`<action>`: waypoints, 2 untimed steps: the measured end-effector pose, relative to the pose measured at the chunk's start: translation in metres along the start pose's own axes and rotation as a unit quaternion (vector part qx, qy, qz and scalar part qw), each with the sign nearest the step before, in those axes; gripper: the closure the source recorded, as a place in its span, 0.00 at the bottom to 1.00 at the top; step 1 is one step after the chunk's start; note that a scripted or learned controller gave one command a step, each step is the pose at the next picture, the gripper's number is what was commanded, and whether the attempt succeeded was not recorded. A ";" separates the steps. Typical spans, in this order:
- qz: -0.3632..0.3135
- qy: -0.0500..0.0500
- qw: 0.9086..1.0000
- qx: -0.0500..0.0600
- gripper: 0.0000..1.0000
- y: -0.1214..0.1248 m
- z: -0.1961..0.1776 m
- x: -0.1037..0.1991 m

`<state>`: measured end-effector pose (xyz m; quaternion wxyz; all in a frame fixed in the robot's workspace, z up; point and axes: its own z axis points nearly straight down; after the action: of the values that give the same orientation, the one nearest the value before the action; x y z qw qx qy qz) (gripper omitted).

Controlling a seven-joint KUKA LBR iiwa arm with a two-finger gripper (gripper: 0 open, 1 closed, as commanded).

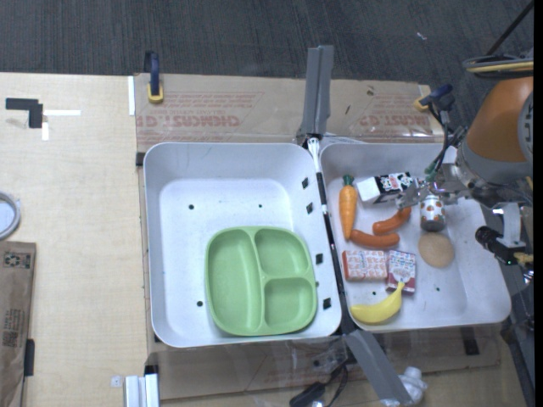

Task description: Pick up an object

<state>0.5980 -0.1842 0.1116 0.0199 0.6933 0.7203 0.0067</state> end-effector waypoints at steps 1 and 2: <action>0.001 -0.003 1.000 -0.007 1.00 0.004 -0.012 -0.001; 0.001 -0.003 1.000 -0.006 0.00 0.004 -0.012 -0.001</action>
<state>0.6015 -0.1853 0.1237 0.0263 0.6941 0.7194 0.0095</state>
